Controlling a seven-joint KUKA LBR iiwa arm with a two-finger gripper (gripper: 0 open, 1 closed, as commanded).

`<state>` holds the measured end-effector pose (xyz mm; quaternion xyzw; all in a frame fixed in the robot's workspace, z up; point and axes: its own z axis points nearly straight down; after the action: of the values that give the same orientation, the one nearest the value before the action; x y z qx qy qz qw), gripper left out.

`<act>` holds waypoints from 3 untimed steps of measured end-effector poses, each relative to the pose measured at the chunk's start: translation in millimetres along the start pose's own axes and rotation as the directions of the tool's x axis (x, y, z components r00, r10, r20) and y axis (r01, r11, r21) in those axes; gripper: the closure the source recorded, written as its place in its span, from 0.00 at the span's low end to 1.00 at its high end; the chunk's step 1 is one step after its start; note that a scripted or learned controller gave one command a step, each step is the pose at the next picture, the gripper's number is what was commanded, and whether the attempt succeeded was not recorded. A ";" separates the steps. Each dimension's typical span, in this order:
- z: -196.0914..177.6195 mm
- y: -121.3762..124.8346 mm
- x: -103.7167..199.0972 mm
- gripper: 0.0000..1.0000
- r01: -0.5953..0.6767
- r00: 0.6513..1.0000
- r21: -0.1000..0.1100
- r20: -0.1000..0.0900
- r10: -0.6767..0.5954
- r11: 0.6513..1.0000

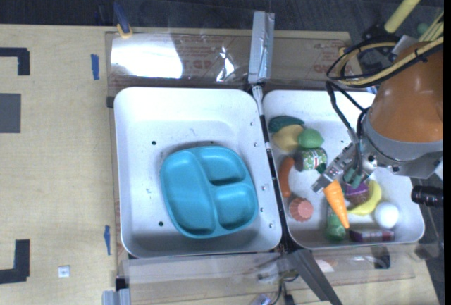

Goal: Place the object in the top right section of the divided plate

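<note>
Reaching into the right bin: plate still bare

Item 1. Grey arm with orange band, entering from the right; its two-finger gripper (345, 171) hangs low over the clutter in the right white bin (412, 229). Whether the gripper is parted or clenched cannot be told, and nothing is seen held.
Item 2. Orange plastic carrot (337, 203), lying just near of the gripper, beside a yellow banana (369, 201) and a white egg (386, 215). Which piece is the target cannot be told.
Item 3. Blue divided plate (209, 189), in the left white bin (141, 156), all sections bare.
Status, judged: pick not yet secured; lift, carry leftward and placement in the plate's top right section remain.
</note>
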<state>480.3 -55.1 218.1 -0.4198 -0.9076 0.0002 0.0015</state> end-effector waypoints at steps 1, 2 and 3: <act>-8.7 1.4 -1.0 1.00 -0.001 1.000 -0.001 0.001 0.001 1.000; -26.2 -28.1 -34.0 1.00 0.274 0.962 -0.002 0.007 -0.274 0.962; -67.2 -55.2 -66.7 1.00 0.758 0.652 0.001 0.009 -0.758 0.652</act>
<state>481.6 -141.7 285.2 -0.0029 -1.0000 0.0002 -0.0032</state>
